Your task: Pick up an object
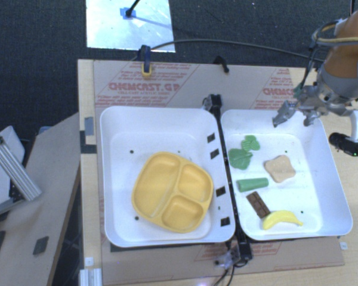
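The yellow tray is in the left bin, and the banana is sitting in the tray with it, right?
Not quite. The yellow tray is in the left bin, but the banana is not in it. The camera view shows the banana in the right bin, near its front edge, beside the brown bar.

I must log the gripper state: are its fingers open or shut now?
Open. The gripper hangs above the right bin's far edge with its two fingers spread and nothing between them.
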Tool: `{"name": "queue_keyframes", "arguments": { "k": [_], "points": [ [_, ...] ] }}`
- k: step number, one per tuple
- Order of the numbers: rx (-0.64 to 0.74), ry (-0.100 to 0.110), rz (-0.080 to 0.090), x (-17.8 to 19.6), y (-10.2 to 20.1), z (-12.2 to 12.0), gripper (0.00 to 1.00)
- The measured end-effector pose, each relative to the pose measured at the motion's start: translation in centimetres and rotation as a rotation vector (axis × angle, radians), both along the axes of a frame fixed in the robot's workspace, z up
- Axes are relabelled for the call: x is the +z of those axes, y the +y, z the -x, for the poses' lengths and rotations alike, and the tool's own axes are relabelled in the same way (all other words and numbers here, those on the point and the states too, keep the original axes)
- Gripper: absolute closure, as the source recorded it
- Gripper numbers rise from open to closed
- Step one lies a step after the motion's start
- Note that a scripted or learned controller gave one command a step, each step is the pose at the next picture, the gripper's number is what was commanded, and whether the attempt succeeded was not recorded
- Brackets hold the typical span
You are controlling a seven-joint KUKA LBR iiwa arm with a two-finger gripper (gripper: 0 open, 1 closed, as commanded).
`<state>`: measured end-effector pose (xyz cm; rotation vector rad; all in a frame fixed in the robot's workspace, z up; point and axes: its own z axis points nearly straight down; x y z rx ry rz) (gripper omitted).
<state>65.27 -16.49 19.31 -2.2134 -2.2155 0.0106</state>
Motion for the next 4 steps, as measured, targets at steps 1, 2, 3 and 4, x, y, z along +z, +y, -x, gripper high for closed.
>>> {"name": "queue_keyframes", "arguments": {
  "k": [1,2,3,4],
  "points": [
    [0.002,-0.014,0.002,0.9,0.0,-0.3,0.00],
    [0.005,-0.010,0.002,-5.3,0.4,-0.3,0.00],
    [0.005,-0.011,0.002,-10.5,0.4,-0.4,0.00],
    [0.008,-0.018,0.004,-9.0,0.4,-0.6,1.00]
  ]
}}
